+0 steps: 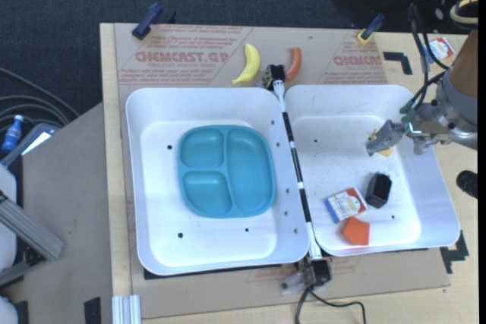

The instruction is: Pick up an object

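My gripper (380, 140) hangs over the middle of the right bin (433, 231), reaching in from the right edge. A small yellow piece (387, 152) shows just under its tip; I cannot tell whether it is held. Nearer the front of that bin lie a black object (378, 190), a small blue, white and orange packet (344, 203) and an orange block (355, 231). These three lie apart from the gripper, below it in the view.
The left bin (152, 239) holds a blue divided plate (226, 170). Behind the bins, on the bench, lie a yellow banana (247, 64) and an orange item (293, 63). Blue clamps (148, 20) grip the board's back edge.
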`<state>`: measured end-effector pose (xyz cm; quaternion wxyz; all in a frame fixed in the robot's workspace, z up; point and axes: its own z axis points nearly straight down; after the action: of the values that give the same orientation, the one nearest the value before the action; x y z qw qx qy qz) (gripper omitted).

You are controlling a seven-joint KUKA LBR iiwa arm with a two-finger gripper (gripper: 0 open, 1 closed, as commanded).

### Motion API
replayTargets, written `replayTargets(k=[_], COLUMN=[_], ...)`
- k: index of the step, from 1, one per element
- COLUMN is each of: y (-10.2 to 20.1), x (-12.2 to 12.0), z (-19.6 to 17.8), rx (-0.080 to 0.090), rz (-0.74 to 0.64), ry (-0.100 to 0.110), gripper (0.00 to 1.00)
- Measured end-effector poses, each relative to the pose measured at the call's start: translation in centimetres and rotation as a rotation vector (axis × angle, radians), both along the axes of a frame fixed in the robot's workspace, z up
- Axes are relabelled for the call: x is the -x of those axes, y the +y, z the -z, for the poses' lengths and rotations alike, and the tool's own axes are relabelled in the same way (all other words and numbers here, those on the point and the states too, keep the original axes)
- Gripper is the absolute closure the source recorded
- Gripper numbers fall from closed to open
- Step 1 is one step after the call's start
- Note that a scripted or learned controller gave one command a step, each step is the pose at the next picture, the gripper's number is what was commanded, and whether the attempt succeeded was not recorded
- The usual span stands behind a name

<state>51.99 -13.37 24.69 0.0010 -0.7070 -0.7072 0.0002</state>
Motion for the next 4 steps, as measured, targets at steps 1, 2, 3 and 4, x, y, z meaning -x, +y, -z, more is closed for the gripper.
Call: replayTargets(k=[1,2,3,4], y=[-2.3,-2.7,-6.8,-6.8], x=[-3.2,-6.3,-11.7,-11.8], z=[13.1,16.2,16.2,15.1], rx=[0.0,0.001,0.002,0.003], rz=[0.001,0.0,-0.001,-0.002], ry=[0.0,-0.002,-0.003,-0.004], gripper=[0.0,0.0,0.0,1.0])
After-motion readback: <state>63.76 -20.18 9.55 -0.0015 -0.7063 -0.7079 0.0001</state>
